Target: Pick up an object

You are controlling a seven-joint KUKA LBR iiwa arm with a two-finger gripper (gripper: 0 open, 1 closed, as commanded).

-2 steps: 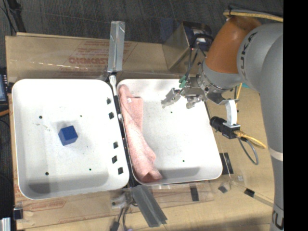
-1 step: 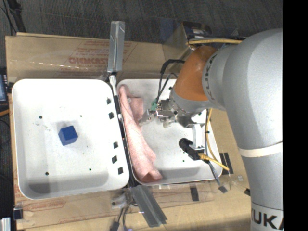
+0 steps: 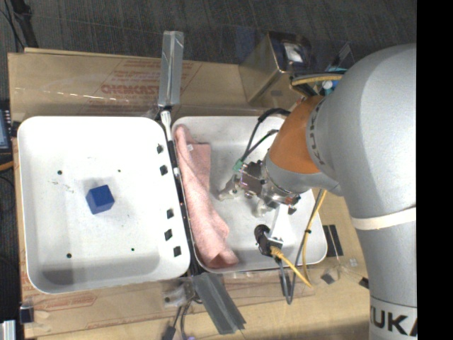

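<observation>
A blue cube (image 3: 100, 198) lies in the left bin (image 3: 42, 140), left of its middle. A pink cloth (image 3: 202, 200) is draped along the left side of the right bin (image 3: 226, 125), from its far left corner to its near wall. My gripper (image 3: 249, 187) is down inside the right bin, just right of the cloth, with the orange-banded wrist (image 3: 297, 147) above it. The arm's body covers the right part of that bin, and the fingertips are hard to make out against the white floor.
A grey metal bar (image 3: 170, 69) stands behind the seam between the bins and another (image 3: 219, 304) lies in front of it. Cardboard (image 3: 85, 80) runs behind the bins. Yellow and black cables (image 3: 306, 246) hang near the right bin's near right corner.
</observation>
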